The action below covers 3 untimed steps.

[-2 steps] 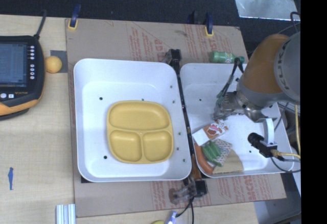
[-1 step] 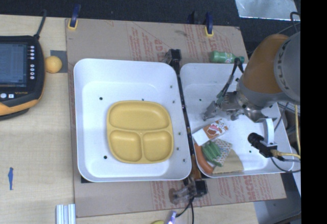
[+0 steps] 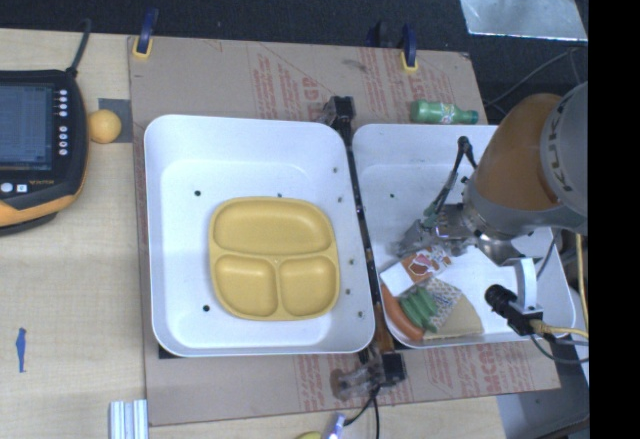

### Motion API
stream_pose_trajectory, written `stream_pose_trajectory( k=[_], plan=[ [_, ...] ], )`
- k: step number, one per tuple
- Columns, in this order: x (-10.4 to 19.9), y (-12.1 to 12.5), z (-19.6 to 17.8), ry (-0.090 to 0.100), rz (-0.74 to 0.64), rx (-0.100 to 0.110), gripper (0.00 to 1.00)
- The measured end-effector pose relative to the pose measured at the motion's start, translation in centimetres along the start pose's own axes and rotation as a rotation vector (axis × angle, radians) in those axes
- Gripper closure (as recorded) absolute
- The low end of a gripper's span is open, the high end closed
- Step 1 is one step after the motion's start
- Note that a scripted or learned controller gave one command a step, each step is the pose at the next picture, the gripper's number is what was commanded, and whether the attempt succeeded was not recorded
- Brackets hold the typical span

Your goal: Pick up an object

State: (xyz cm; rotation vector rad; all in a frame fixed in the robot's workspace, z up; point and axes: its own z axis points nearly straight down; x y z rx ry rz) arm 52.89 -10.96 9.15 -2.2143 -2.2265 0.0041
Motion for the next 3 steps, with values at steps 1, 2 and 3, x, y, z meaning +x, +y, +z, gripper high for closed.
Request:
stream_pose_trajectory(
  k=[1, 2, 3],
  plan=[
    [-4.9, 3.3, -6.0, 0.000, 0.003, -0.002, 0.00],
    [1.4, 2.0, -7.0, 0.002, 0.000, 0.002, 0.00],
    [1.6, -2.8, -2.6, 0.001, 0.000, 0.001, 0.00]
  ],
)
